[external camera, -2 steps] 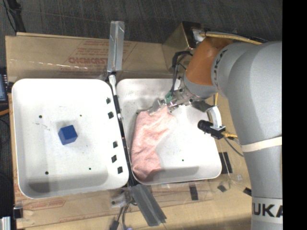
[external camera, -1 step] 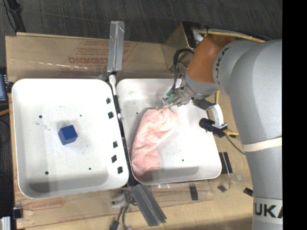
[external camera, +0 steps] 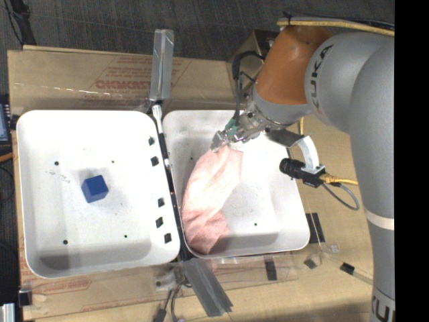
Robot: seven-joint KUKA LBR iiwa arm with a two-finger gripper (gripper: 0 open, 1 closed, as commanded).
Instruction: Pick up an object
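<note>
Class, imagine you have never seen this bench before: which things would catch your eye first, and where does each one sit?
The big grey arm with its orange band dominates the upper right, its gripper low over the right bin. Right below it a pink cloth lies lengthwise down that bin's left half, its top end at the gripper. In the left bin sits a small blue cube, alone.

I noted a flat brown cardboard sheet (external camera: 100, 72) covering the bench, with dark grey carpeted floor (external camera: 100, 12) beyond it.

A pale pink cloth (external camera: 206, 196) lay in my white right bin (external camera: 285, 210); a blue cube (external camera: 95, 188) sat in the white left bin (external camera: 40, 180).
</note>
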